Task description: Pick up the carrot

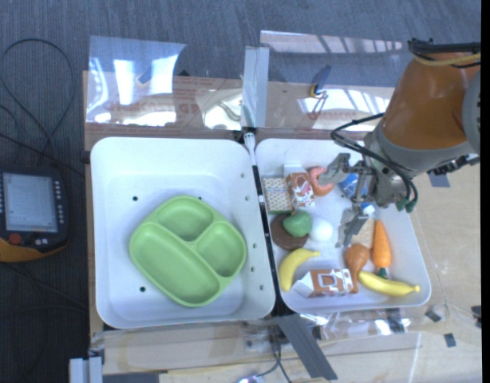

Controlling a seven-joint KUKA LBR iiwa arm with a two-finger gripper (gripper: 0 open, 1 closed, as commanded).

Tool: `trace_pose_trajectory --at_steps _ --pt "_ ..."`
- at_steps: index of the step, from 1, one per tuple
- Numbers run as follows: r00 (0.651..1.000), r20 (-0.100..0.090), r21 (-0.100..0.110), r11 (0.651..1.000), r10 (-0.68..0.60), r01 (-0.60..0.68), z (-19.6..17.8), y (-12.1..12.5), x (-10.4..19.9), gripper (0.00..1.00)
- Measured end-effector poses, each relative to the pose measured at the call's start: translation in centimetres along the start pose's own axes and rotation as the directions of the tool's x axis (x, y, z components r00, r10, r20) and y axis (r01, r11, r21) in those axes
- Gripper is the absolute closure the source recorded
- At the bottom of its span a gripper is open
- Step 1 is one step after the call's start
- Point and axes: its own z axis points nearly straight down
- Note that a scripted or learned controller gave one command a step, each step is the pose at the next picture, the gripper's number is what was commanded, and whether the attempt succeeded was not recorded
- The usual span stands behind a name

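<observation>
At far left, black handheld pendant with grey screen (26, 211) on dark floor; left white bin (117, 166) bears green three-part plastic plate (187, 250). Right white bin (408, 238) holds toy food: yellow plastic banana (293, 266), small printed carton (333, 281). Grey arm with orange band (428, 94) reaches in from right, wrist bent down over bin. Two-finger metal claw (353, 214) released, fingers spread, nothing between. Orange tapered plastic carrot (381, 246) lies just right of and below claw, apart from fingers, unheld
</observation>
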Motion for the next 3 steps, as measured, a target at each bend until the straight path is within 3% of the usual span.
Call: trace_pose_trajectory --at_steps 1,2,3 --pt "1.000 -0.003 0.000 1.000 0.015 -0.015 8.5 -5.1 3.5 0.00" --pt "0.993 0.007 -0.001 0.993 -0.117 0.117 12.7 -8.8 5.3 0.00" --pt "0.993 0.017 0.006 0.993 -0.118 0.118 11.4 -8.7 4.9 1.00"
